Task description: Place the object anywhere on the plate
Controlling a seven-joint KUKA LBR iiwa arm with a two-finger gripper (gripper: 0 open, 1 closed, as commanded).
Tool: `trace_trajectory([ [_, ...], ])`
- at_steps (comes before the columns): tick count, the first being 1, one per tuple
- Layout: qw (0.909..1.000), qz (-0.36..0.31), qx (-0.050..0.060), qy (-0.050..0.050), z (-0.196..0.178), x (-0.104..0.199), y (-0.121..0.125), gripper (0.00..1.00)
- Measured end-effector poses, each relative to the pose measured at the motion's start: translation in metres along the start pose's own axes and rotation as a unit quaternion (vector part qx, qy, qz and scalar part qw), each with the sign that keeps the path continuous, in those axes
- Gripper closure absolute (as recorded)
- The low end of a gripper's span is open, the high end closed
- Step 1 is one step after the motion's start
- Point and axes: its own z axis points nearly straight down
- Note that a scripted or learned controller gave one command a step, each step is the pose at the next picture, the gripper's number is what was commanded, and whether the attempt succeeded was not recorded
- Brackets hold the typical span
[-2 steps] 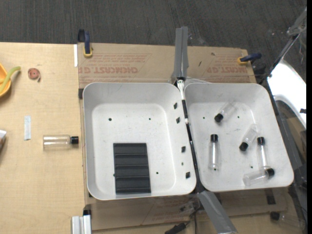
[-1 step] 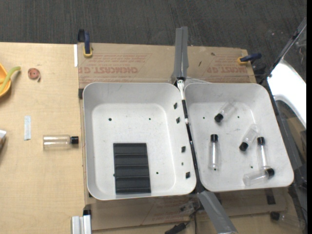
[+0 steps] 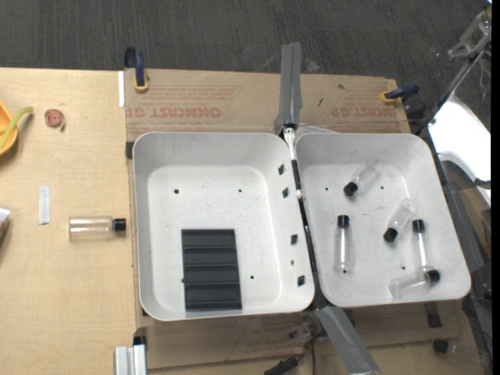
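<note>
Five vials (image 3: 342,242) lie in right bin (image 3: 437,170).

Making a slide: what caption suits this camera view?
Five clear vials lie in the right bin; a black ridged plate waits in the left bin.

Arm (image 3: 467,135) at far right edge

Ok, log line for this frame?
left white bin: black ribbed rectangular plate | right white bin: five clear black-capped vials | none on plate
</note>
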Motion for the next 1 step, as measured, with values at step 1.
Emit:
trace_trajectory([
  [1,1.0,-0.004,0.001,0.0,0.0002,-0.0433,0.0239,0.0],
])
